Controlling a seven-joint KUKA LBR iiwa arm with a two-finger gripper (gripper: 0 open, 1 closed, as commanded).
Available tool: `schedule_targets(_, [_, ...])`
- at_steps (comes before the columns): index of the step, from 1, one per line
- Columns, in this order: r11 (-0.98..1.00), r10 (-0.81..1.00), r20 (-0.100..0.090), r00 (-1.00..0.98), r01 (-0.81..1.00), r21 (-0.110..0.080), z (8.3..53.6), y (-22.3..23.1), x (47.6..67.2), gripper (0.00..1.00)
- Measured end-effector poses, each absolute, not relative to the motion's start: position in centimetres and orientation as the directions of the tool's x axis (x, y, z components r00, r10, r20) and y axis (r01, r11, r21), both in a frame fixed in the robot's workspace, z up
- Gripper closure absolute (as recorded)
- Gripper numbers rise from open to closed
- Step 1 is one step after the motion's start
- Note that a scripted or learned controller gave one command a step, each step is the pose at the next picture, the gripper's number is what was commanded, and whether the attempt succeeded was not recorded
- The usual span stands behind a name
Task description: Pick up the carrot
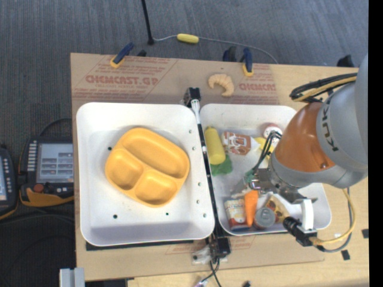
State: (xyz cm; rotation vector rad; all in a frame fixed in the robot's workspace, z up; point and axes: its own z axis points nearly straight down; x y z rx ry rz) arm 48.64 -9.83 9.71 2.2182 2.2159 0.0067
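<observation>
Carrot (pixel 251 207) lies in the right bin (pixel 321 215), near its front wall, orange and roughly upright in the picture, packed among small packets and a dark round lid just beside it. From the camera view, we judge that the approach step is in hand: the end effector (pixel 258 183) sits just above the carrot's upper end, and we cannot tell whether it is released or clenched, since the wrist hides it. The next move, as we judge it, calls for a straight descent onto the carrot without snagging the clutter around it. The arm (pixel 311 151) reaches in from the right, its orange band bent low over the bin. The yellow divided plate (pixel 148 166) rests in the left bin (pixel 96 220).
</observation>
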Motion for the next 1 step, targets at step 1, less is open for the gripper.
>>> schedule_targets(1, [0.001, 1.000, 0.000, -0.001, 1.000, -0.001, 18.40, -3.40, 48.36, 1.00])
